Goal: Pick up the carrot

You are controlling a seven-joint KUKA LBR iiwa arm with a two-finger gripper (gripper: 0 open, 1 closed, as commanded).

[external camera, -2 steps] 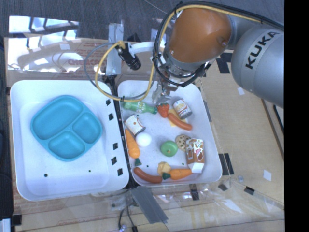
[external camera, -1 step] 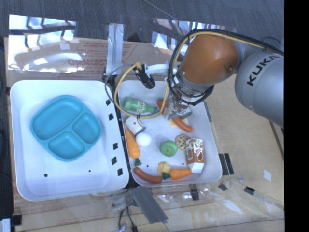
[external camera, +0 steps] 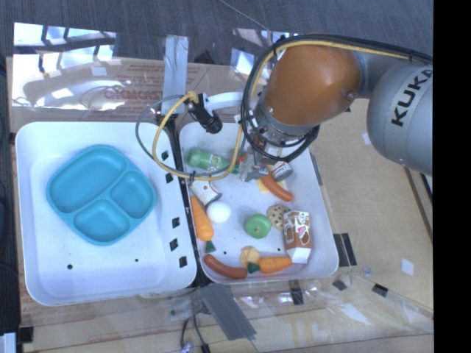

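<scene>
Carrot [external camera: 202, 219] lies against the bin's left wall beside an egg [external camera: 218, 212]; tool [external camera: 252, 169] state unclear.

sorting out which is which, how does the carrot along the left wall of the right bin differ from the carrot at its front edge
The carrot by the left wall runs front to back along the wall; the carrot at the front lies crosswise. The left one sits beside a white egg; the front one lies next to a sausage and below a juice carton. The front one shows a green end; the left one shows none that I can make out. Both are orange and lie flat in the right bin.
</scene>
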